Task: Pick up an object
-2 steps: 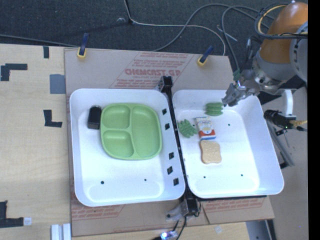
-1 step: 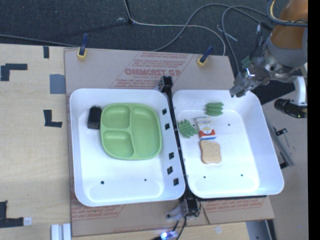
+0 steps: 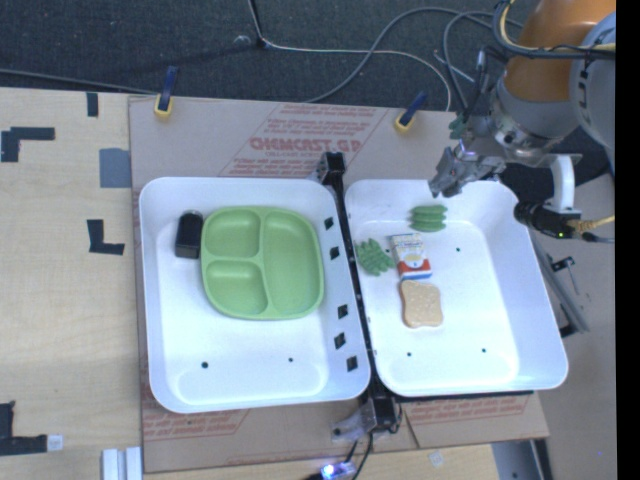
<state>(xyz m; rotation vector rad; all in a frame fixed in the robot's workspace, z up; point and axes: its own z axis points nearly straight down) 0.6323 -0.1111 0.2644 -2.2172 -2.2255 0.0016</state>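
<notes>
In the right bin [image 3: 500, 318] lie a green ridged piece [image 3: 428, 217], a darker green leafy piece [image 3: 374, 257], a small red and white carton [image 3: 410, 253] and a slice of toast [image 3: 422, 305]. My gripper [image 3: 447, 182] hangs over the bin's far edge, just above and to the right of the green ridged piece, apart from it. Nothing shows between its tips.
The left bin [image 3: 170, 348] holds a green divided plate [image 3: 263, 262] and a small black block [image 3: 188, 234] beside the plate's left rim. A black divider [image 3: 345, 268] runs between the bins. Cables [image 3: 400, 28] trail across the dark floor behind the bench.
</notes>
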